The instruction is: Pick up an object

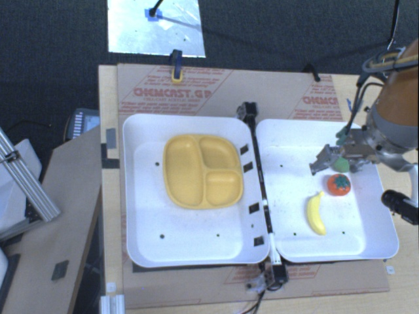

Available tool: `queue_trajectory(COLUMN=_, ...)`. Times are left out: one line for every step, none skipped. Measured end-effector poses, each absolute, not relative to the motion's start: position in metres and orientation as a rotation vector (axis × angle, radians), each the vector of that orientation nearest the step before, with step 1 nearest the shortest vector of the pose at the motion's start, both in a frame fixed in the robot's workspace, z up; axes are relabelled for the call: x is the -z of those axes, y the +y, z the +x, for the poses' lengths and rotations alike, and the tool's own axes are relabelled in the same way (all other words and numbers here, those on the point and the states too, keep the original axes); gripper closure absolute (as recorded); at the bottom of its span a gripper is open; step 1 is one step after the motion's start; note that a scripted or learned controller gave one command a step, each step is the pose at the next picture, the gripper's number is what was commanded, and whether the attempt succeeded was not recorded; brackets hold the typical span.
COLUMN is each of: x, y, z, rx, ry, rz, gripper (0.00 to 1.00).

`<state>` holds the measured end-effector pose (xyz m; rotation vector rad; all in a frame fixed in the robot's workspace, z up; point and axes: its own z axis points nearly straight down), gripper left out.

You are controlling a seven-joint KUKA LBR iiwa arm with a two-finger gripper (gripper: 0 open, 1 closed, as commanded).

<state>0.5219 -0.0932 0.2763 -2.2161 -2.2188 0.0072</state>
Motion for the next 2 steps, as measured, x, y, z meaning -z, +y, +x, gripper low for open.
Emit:
queue_trajectory(x=-0.281, y=-0.093, z=0.524, rx=0.002, ry=-2.226, rz=-2.219, gripper=0.00)
queue_trajectory(x=-0.237, y=-0.088, z=0.528, rx=-0.002, ry=-2.222, rz=-2.219, gripper=0.00)
